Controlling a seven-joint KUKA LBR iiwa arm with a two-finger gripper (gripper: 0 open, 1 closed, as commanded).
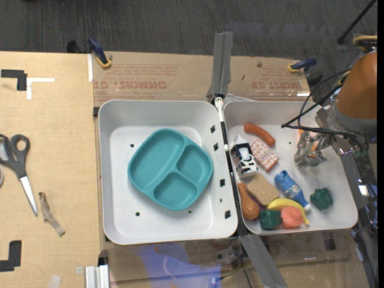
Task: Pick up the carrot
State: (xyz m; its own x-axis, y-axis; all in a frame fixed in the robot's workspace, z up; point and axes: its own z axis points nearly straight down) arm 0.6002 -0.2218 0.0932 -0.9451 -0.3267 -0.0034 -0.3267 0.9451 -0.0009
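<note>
Carrot (248,201) against right bin's left wall (230,179), bread (262,189) touching; jaws' state unclear, hovering over bare floor near right wall.

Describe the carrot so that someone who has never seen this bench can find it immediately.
Look in the right white bin, along its left wall near the front corner. The carrot lies there, partly under the slice of bread. It is a tapered orange piece, unlike the sausage at the bin's back, which is redder and evenly thick.

Two white bins (157,110), one teal plate (171,170), one pair of scissors (18,164), perhaps ten toy foods (260,134).
</note>
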